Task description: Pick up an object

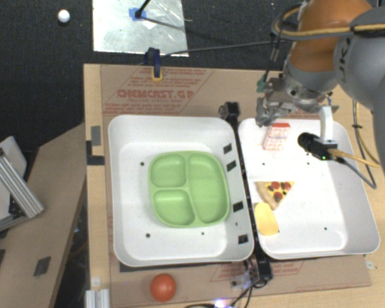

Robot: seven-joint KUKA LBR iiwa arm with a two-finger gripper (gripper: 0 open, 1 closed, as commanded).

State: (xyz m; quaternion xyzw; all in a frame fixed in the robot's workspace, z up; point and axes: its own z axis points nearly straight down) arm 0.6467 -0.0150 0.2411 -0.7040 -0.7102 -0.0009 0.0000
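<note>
We see the gripper [270,115] poised at the twelve o'clock edge of the right bin [346,223], just above a small red-and-white carton [276,136]; we cannot tell whether it is open or closed. We judge a straight descent best, straddling the carton squarely. The pizza slice [276,191] and yellow piece [266,219] lie toward six o'clock, apart from the carton.

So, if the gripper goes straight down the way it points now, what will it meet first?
Most likely the small red and white carton at the far end of the right bin. The gripper hangs right above it, pointing down. Depth is unclear from this slanted view, so it might land just beyond the carton.
</note>
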